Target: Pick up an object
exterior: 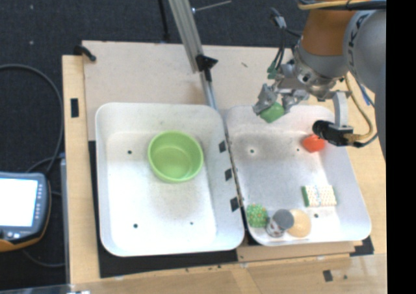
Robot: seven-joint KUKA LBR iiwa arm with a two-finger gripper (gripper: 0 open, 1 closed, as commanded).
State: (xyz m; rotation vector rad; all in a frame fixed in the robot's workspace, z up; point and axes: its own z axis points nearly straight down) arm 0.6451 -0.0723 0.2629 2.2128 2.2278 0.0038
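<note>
Far to the left of the gripper (273, 103), in the left bin (110, 156), a green bowl (175, 155) stands upright, well apart from the arm. Closer, the right bin (351, 188) begins just beside the left one, and the gripper hangs over its upper left corner. Between the fingers a small green block (272, 113) is seen, so the gripper is closed around this block and holds it above the bin floor. To the right of the gripper and a little lower, an orange object (314, 144) lies near the upper right wall of the same bin. Well below the gripper, along the near edge, lie a green knobbly ball (256, 214), a grey round piece (281, 220) and a tan round piece (300, 223), close together. Just above them, towards the right, rests a white block with green stripe (318, 195).
</note>
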